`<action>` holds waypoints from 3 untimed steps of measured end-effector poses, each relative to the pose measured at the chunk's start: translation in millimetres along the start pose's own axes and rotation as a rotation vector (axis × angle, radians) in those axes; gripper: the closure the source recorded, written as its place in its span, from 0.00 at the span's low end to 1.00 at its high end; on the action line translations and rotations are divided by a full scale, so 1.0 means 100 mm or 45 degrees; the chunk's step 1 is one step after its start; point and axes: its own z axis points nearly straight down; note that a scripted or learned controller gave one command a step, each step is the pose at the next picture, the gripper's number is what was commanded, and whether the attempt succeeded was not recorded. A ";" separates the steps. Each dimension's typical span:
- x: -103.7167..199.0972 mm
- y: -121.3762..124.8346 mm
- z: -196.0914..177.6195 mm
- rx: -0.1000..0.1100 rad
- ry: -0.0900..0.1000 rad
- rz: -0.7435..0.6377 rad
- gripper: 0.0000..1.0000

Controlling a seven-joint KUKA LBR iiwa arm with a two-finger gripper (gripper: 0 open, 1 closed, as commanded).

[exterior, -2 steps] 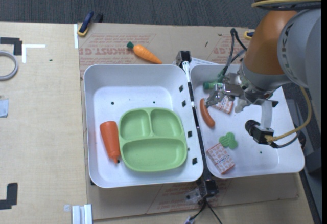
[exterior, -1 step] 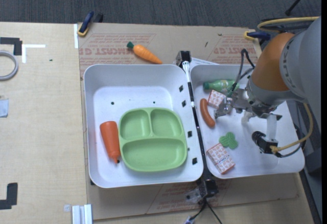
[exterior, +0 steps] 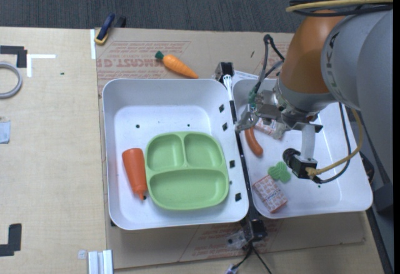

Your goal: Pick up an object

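Note:
In the right bin (exterior: 350, 197), my gripper (exterior: 259, 124) hangs low at the left end, under the grey and orange wrist. Just below it lies a small orange-red sausage (exterior: 254, 142), slanting down to the right. Nearer the front sit a green broccoli-like piece (exterior: 279, 172) and a pink and white box (exterior: 270, 194). The wrist hides whatever lies directly under it.
The left bin (exterior: 125, 101) holds a green divided plate (exterior: 186, 170) and an orange-red cylinder (exterior: 134, 171) beside it. A toy carrot (exterior: 177, 65) lies on the cardboard behind the bins. Cables hang from the arm over the right bin.

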 end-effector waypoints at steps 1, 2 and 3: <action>0.02 -0.01 0.00 0.000 0.000 -0.335 0.00; -0.28 0.15 0.00 -0.001 -0.001 -0.713 0.00; -0.28 0.15 0.00 -0.001 -0.001 -0.713 0.00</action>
